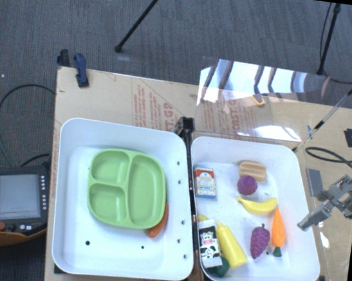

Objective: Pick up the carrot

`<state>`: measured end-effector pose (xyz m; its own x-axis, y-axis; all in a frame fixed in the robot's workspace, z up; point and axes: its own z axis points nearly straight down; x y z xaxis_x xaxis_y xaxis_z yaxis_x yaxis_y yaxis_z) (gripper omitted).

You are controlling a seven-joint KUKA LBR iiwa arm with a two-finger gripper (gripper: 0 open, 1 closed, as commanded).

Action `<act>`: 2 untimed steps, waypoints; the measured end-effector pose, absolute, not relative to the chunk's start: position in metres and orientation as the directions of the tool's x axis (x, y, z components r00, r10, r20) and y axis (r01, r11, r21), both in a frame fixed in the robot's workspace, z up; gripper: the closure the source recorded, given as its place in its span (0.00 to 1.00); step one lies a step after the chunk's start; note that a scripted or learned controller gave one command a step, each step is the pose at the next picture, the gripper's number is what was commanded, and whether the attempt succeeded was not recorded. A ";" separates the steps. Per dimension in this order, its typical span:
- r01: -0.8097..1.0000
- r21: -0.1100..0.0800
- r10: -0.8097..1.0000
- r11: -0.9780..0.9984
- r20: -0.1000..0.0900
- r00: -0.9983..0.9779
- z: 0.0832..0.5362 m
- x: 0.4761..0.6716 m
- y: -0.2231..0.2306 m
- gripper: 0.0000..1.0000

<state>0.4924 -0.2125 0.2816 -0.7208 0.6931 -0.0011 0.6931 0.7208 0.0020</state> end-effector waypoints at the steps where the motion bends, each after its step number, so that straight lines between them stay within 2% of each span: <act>1: 0.755 -0.004 0.755 0.656 0.013 -0.656 0.166 0.501 -0.212 0.00; 2: 0.765 -0.001 0.765 0.645 0.006 -0.645 0.084 0.559 -0.210 0.00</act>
